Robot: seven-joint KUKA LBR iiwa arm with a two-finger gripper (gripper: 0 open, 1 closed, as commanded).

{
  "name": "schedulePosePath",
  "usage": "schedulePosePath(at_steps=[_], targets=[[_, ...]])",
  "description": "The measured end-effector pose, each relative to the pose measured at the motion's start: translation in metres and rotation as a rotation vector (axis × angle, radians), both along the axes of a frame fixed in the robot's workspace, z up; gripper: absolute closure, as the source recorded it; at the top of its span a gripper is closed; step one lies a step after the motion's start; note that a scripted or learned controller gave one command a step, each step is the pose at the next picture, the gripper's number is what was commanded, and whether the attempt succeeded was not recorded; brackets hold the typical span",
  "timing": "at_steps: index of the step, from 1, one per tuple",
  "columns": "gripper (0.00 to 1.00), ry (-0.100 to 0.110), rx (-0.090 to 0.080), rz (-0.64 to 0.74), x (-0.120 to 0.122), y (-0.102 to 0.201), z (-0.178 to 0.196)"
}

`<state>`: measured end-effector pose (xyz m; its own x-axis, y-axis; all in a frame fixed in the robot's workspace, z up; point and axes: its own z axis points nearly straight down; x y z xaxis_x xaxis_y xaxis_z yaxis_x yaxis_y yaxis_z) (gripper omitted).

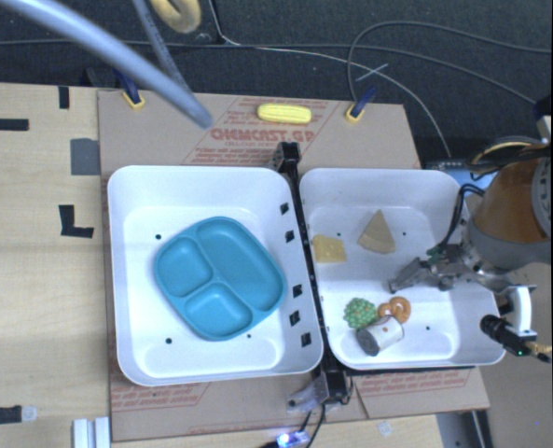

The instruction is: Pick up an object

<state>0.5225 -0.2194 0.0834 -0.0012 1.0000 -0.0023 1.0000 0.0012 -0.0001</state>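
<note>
The grey arm's two-finger gripper [408,277] hangs low inside the right shallow white bin [425,183], just above a small orange ring [398,308], a green broccoli-like piece [358,312] and a grey cylinder [377,336]. Two tan wedges [378,232] lie farther back, and a blue three-compartment plastic tray [219,277] rests in the left white bin [136,250].

Light wooden bench top [34,278] with black angular markings. A brown cardboard sheet [248,133] with red print lies on it. Beyond the bench, dark carpeted floor [444,26] crossed by thin cables [397,73]. Lighting even.
</note>
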Motion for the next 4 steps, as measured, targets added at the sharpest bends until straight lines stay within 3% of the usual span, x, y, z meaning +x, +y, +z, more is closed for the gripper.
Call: schedulePosePath(at_steps=[1, 4], targets=[[1.0, -0.005, -0.003, 0.0, 0.001, -0.001, 0.013], [1.0, -0.005, 0.0, 0.001, 0.006, 0.001, 0.152]])
